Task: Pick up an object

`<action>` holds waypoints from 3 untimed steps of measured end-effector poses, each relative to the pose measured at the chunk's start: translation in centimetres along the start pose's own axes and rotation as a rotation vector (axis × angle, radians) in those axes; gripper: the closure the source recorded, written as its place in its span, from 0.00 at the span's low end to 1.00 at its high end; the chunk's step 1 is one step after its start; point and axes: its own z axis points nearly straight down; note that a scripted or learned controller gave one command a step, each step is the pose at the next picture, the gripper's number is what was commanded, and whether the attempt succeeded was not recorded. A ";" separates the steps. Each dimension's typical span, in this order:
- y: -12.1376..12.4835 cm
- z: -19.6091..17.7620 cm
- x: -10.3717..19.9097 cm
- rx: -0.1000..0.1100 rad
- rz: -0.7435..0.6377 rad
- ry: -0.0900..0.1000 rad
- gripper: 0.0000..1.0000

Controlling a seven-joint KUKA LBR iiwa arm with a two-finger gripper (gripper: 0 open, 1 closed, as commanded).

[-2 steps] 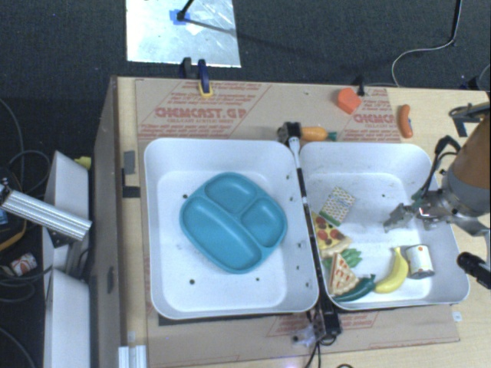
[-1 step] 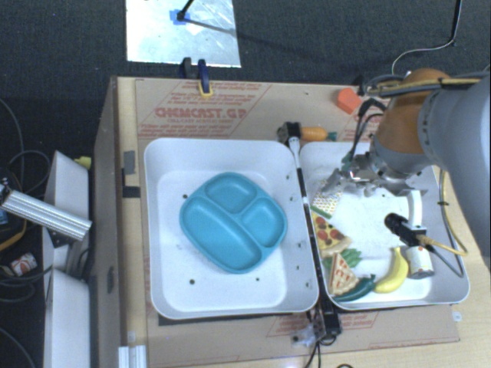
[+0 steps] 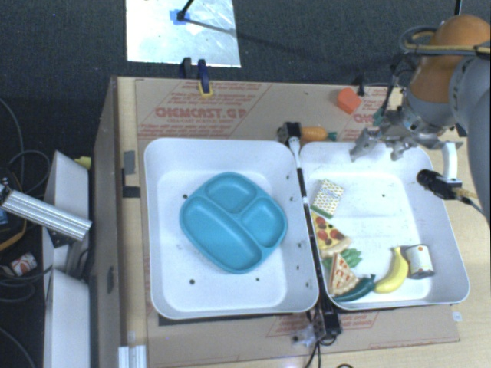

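My gripper (image 3: pixel 379 149) hangs open over the far rim of the right bin (image 3: pixel 441 228), with nothing between its fingers. In that bin lie a checkered packet (image 3: pixel 328 195), a pizza slice (image 3: pixel 331 235), a second wedge-shaped slice (image 3: pixel 341 274), a green pepper (image 3: pixel 360 288), a yellow banana (image 3: pixel 393 271) and a small can (image 3: pixel 419 259). All of them sit in the near half of the bin, well below the gripper. The left bin (image 3: pixel 165 205) holds a blue divided plate (image 3: pixel 232 221).
An orange block (image 3: pixel 348 100) and a carrot-like toy (image 3: pixel 314 134) rest on the bench behind the bins. A blue clamp (image 3: pixel 202 70) stands at the bench's far edge. A silver sheet (image 3: pixel 182 21) lies on the floor beyond, and a metal bar (image 3: pixel 44 213) sits left.
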 end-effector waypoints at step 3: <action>-9.8 -1.2 -5.5 0.001 0.001 0.000 0.00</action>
